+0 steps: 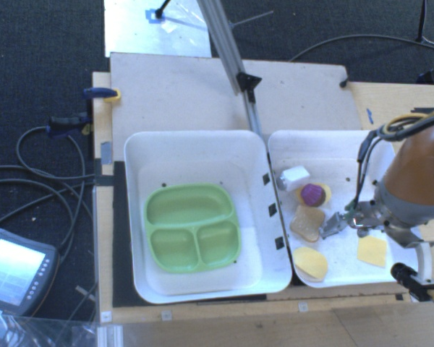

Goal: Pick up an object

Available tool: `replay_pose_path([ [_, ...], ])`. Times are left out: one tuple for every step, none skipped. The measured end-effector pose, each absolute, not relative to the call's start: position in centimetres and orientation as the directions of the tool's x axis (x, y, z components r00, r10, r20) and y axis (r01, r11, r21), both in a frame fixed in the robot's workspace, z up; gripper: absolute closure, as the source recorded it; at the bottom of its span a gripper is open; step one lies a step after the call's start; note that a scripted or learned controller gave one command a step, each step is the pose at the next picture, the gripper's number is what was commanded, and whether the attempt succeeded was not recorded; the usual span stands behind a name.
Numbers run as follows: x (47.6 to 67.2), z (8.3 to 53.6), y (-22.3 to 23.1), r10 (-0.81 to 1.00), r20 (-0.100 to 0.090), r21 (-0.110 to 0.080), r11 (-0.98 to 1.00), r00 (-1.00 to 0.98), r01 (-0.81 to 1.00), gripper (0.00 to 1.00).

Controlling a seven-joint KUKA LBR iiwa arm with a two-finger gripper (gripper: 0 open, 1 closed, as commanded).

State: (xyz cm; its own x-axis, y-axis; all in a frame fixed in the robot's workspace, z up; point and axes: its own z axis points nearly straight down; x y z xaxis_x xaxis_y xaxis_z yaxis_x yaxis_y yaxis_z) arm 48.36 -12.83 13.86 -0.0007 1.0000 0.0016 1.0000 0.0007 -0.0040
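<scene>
Pale board covers the counter [202,92] over dark carpet [36,49], and in the right bin [347,147] the pincer [331,225], its state unclear, sits beside the tan toy bread [307,224].

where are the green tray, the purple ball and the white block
green tray [193,227]: camera view, on its centre divider
purple ball [313,193]: camera view, on its top
white block [295,176]: camera view, on its upper face

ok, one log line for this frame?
gripper: low in right white bin, beside tan bread-slice toy | grasp: unconfirmed | green divided tray: left bin
</scene>
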Motion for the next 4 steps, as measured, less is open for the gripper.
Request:
replay_pose_path([
  [48.4, 8.9, -12.8, 1.000, 0.003, -0.001, 0.000, 0.000, 1.000, 0.00],
  [48.6, 10.3, -12.8, 1.000, 0.001, 0.006, 0.001, -0.001, 1.000, 1.00],
  [49.0, 14.9, -13.6, 1.000, -0.002, 0.007, 0.004, -0.004, 1.000, 1.00],
  [50.2, 20.0, -13.7, 1.000, -0.002, 0.008, 0.006, -0.006, 1.000, 1.00],
])
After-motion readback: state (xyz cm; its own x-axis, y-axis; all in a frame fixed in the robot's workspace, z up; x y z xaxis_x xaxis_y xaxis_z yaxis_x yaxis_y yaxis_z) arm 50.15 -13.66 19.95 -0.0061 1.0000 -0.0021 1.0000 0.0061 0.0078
